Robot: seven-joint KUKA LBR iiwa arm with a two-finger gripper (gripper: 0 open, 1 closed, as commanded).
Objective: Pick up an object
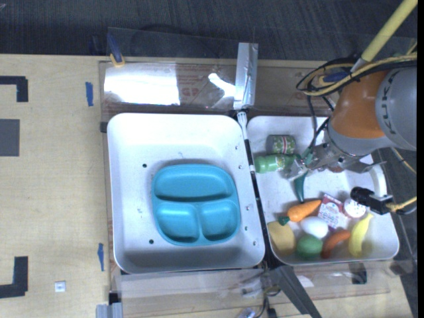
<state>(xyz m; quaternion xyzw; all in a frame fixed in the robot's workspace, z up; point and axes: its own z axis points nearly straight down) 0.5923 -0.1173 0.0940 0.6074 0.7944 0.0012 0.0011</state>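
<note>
The right bin (387, 247) holds several toy foods. A green can (281, 143) and a green bottle (270, 163) lie at its upper left. An orange carrot (304, 210), a white egg (315, 228), a yellow piece (281, 237), a green lime (309, 246), a red piece (336, 238), a banana (359, 235) and a red-and-white packet (330, 211) cluster along the front. My gripper (303, 167) hangs low in this bin, just right of the green bottle and above the carrot. A slim teal shape (299, 188) shows right under it.
The left bin (126, 177) carries a blue divided tray (195, 202). A clear plastic sheet (172, 81) and a metal bracket (246, 75) sit behind the bins. Cables (331, 77) trail near the orange wrist band (358, 111). A black part (370, 199) juts over the right bin's right side.
</note>
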